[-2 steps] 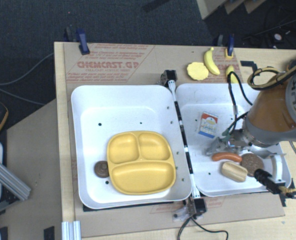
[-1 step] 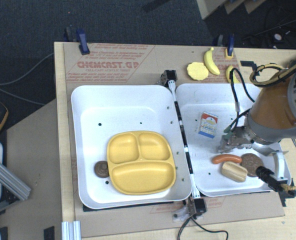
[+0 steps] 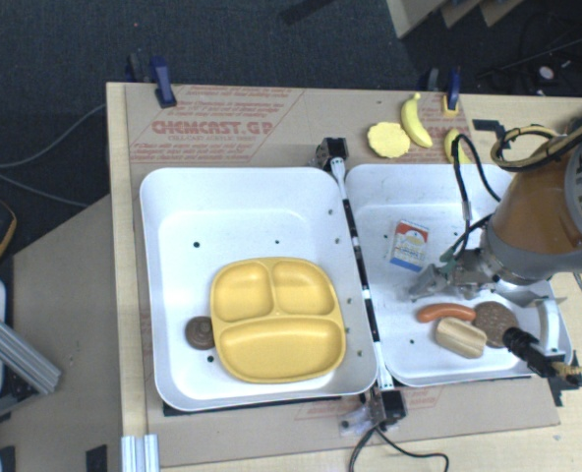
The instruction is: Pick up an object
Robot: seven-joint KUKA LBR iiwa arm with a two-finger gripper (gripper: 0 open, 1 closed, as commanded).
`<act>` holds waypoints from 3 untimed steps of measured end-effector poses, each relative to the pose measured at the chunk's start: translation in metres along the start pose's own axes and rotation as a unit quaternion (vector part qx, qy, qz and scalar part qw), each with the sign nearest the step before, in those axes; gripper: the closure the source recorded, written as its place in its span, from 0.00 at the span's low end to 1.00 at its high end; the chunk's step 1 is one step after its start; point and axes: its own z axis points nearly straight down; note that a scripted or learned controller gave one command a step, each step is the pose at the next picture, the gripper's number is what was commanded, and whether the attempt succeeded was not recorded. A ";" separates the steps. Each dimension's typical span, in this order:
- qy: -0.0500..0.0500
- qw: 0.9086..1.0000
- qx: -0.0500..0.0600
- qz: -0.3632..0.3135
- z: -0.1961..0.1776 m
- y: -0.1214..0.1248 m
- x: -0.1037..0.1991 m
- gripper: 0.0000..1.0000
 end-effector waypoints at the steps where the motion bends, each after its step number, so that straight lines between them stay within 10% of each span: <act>1: 0.001 1.000 0.003 -0.001 0.010 -0.035 0.026 0.00; 2: 0.000 1.000 -0.001 0.000 -0.001 -0.033 0.025 1.00; 3: 0.000 1.000 -0.001 0.000 0.000 -0.033 0.025 0.00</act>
